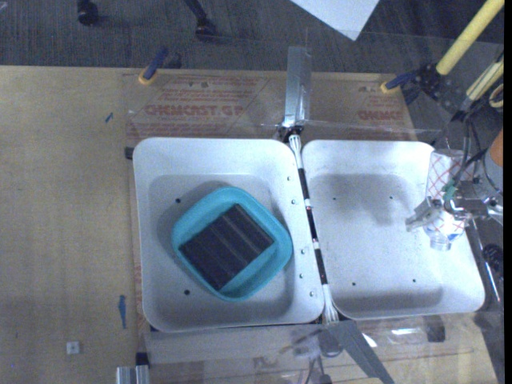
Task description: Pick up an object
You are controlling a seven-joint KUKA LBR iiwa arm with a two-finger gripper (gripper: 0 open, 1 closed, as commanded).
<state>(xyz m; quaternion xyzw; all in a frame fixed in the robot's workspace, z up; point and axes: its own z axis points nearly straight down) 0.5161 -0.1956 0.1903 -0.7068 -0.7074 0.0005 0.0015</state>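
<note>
A blue square dish point(278, 256) lies turned at an angle on the floor of the left bin point(160, 174). A dark ridged block point(225, 246) rests inside the dish. My gripper point(434, 221) hangs low over the right edge of the right bin point(368, 246), far from the dish. It looks blurred and partly see-through, and I see nothing clearly held in it. A pale translucent thing with red crisscross lines point(445, 174) sits just above the gripper at the bin's rim; what it is I cannot tell.
A metal divider with a cable point(308, 214) runs between the two bins. Clamps and yellow-handled tools point(472, 30) stand at the back right. Cables and arm parts point(480, 206) crowd the right rim. Wooden bench top point(64, 214) lies to the left.
</note>
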